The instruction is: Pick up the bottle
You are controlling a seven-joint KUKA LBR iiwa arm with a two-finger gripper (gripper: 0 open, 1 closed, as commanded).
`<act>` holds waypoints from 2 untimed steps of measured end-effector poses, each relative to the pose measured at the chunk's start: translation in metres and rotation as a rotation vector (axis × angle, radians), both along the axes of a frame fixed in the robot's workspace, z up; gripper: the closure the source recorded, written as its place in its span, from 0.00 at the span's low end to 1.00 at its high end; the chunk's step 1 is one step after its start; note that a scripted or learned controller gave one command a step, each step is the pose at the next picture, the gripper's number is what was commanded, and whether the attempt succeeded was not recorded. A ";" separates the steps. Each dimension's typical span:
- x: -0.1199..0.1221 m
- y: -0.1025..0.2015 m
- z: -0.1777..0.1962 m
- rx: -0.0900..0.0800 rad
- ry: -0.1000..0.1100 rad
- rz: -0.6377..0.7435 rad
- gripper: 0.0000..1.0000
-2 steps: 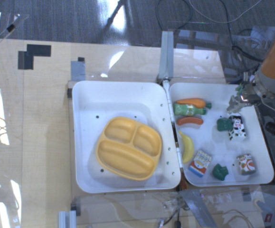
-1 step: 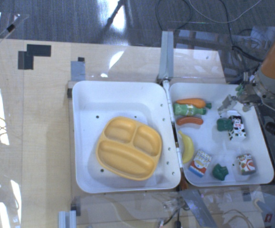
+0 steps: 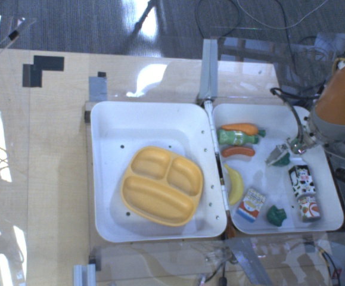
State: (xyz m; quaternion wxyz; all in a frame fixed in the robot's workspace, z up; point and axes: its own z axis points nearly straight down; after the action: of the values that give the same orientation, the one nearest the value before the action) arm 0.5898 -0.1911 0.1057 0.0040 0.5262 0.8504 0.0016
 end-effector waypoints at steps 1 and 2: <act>0.003 0.001 0.013 -0.001 -0.009 0.002 1.00; -0.034 -0.010 -0.003 -0.018 -0.033 0.460 1.00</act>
State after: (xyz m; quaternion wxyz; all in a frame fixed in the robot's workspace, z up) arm 0.5562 -0.2014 0.1030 0.0223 0.3185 0.9477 0.0035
